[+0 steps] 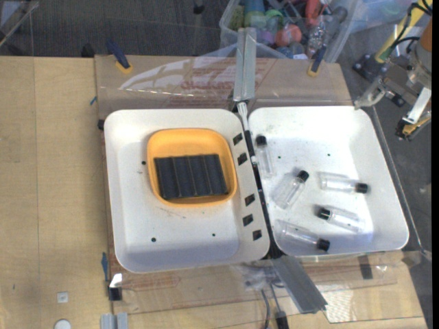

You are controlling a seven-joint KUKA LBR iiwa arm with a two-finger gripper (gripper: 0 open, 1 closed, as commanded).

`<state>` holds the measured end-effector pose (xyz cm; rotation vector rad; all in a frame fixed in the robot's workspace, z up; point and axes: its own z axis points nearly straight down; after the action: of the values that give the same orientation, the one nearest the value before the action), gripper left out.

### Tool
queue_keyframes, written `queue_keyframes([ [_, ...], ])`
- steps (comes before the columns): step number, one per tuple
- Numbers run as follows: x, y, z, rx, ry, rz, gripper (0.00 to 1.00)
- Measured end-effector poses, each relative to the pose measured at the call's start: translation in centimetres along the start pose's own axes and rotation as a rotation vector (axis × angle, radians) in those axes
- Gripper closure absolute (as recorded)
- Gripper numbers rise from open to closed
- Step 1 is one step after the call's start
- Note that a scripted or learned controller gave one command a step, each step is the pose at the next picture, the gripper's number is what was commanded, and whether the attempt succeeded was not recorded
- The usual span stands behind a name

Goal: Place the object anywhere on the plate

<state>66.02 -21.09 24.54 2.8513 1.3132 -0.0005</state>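
In the camera view, an orange plate (pixel 191 165) bearing a dark ridged block (pixel 191 177) sits in the left bin (pixel 130 232), centre-left of frame. Five clear vials with black caps, such as one (pixel 290 187), lie scattered in the right bin (pixel 384 177). Whether the tool is clenched or released, I cannot tell.

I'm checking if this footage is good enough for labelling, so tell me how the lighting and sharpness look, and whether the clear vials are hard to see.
Camera view: even, soft light, only faint shadows. The orange plate with its dark ridged insert reads clearly. The clear vials nearly vanish against the right bin; their black caps mark them. The whole picture is slightly soft and grainy, and the clutter box behind is blurry.
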Motion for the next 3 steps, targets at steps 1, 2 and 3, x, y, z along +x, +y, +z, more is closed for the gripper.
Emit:
queue_keyframes([
  [1,0.8,-0.4,1.4,0.006,-0.001,-0.102,0.00],
  [2,0.5,0.5,1.6,0.001,0.000,-0.138,0.00],
  [3,0.3,0.8,0.7,0.000,0.000,-0.217,0.00],
])
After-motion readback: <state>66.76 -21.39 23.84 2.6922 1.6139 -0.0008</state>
